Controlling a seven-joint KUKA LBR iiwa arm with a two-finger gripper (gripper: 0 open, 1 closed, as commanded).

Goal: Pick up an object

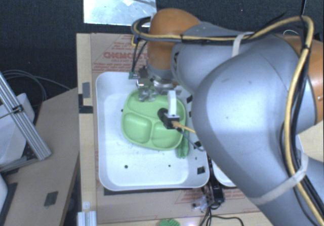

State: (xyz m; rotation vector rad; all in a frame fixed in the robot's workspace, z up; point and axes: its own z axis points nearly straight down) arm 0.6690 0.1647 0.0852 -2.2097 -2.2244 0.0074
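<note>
The grey arm (253, 118) is filling the near right, hiding most of 1 white bin (223, 177). Beyond it, a green tray (144, 126) is lying in the left bin (109, 134). The gripper (147, 89) is hovering at the tray's far edge; whether it is clenched cannot be told.

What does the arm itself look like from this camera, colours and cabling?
The bulky rounded arm has smooth grey shells with a glossy orange band above the wrist. A yellow cable and thinner black ones run along it, strapped by a pale band. The small metallic tool sits over the green compartmented plastic tray.
</note>
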